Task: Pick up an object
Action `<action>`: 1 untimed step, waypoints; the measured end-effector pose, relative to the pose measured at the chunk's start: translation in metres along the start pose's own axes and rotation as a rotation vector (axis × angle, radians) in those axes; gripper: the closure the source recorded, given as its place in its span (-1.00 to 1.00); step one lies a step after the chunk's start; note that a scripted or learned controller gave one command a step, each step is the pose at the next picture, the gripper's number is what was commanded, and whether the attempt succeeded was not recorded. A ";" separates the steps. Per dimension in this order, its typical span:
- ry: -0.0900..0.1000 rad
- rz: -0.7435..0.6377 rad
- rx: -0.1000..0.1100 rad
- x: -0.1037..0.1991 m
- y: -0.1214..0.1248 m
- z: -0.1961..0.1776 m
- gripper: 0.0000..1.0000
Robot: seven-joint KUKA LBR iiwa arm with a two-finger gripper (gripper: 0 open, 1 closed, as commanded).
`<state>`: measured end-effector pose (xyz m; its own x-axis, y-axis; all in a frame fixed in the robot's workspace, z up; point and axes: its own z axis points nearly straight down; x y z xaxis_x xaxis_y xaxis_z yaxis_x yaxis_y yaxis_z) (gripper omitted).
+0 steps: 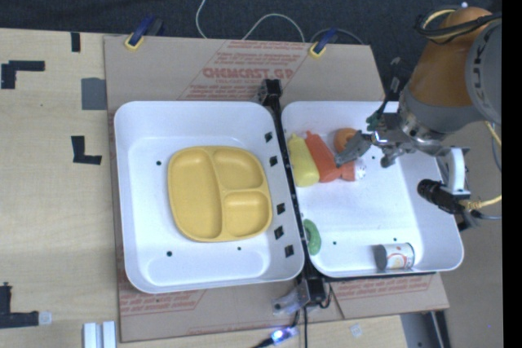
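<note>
Beside pincer [356, 147], orange toy [325, 161].

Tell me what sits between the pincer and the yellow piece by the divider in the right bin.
The pincer hovers at the right end of the toy cluster. An orange-red piece lies between it and the yellow piece, pressed against the yellow one's right side.

Red print on the cardboard sheet [245, 71] is unreadable.
</note>
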<state>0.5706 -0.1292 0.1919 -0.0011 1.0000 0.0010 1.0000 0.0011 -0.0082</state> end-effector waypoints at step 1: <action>0.000 0.000 0.000 0.002 -0.005 0.064 -1.00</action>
<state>0.5649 -0.1275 0.1278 -0.0007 1.0000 0.0007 1.0000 0.0007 -0.0077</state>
